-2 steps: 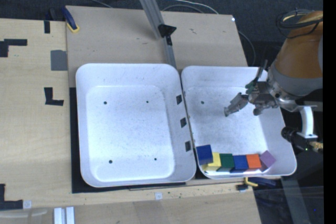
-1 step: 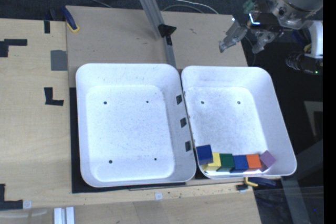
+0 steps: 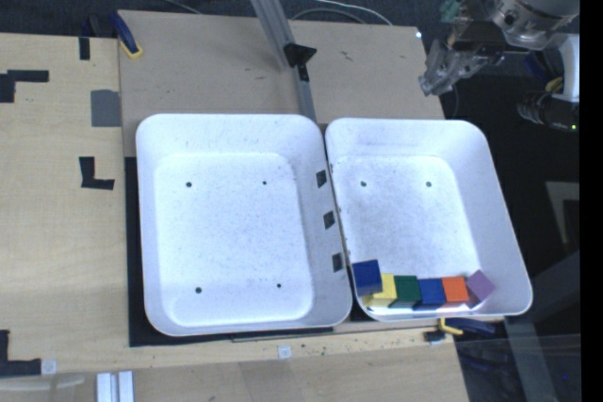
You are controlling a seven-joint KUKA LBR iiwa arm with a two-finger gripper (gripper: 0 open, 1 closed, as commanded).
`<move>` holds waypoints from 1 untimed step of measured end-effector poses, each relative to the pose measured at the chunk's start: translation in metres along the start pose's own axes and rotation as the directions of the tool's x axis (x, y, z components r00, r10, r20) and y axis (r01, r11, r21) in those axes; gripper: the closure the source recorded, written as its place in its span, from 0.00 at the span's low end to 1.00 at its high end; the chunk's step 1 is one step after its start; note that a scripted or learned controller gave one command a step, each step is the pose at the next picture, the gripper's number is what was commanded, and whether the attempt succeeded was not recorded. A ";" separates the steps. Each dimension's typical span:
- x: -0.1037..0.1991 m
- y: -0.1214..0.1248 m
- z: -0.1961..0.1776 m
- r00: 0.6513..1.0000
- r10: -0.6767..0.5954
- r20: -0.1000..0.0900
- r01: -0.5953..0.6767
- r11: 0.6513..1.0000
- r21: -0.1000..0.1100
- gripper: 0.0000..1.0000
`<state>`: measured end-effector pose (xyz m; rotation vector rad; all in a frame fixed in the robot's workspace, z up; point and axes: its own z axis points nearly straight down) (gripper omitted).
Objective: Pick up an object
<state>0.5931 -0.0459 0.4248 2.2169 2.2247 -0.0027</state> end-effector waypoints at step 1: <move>-0.132 0.048 0.143 1.000 0.009 0.001 -0.009 1.000 0.007 1.00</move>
